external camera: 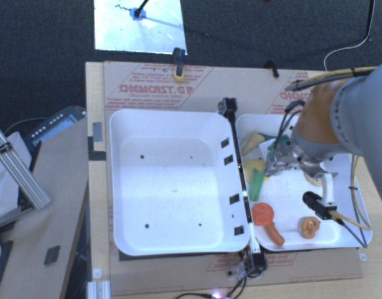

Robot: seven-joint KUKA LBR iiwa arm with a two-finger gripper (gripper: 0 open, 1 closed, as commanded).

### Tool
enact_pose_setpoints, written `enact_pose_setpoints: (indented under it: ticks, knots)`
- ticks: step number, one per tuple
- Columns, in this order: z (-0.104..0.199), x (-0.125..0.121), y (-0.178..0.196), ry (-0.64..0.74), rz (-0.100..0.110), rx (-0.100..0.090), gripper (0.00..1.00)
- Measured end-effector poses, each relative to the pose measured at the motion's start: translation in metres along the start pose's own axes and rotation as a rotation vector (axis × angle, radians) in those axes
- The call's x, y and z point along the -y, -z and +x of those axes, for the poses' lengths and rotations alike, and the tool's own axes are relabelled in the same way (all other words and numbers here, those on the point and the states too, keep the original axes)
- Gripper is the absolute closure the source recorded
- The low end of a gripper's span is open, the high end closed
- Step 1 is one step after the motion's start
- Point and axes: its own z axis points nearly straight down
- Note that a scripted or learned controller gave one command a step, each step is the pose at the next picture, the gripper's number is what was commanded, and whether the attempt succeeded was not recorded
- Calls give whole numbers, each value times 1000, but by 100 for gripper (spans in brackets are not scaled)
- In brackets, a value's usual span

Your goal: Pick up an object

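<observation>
— Where the bench edge sits nearest my camera, what's in the right-hand shallow white bin (356, 232)?

— Closest to me I see a red round flat piece with an orange stub below it (265, 220), lying at the bin's front left corner. Just to its right sits a small orange ring-shaped object (310, 227). A little further back, a green stick-like piece (256, 184) lies against the bin's left wall, with a pale yellow-white flat object (256, 144) beyond it, near the back wall.

— And the gripper?

— My two-finger gripper (275, 166) is down inside that right bin, just beside the green piece — I can't tell how it stands, since the wrist hides it, and I see nothing held. The grey arm with its orange band (321, 114) reaches in from the right.

— The left bin?

— The left shallow white bin (172, 185) lies alongside, touching the right one.
</observation>
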Motion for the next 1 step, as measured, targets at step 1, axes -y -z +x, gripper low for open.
enact_pose_setpoints:
  ticks: [1]
  knots:
    - [9,13,201,-1,-8,1,100]
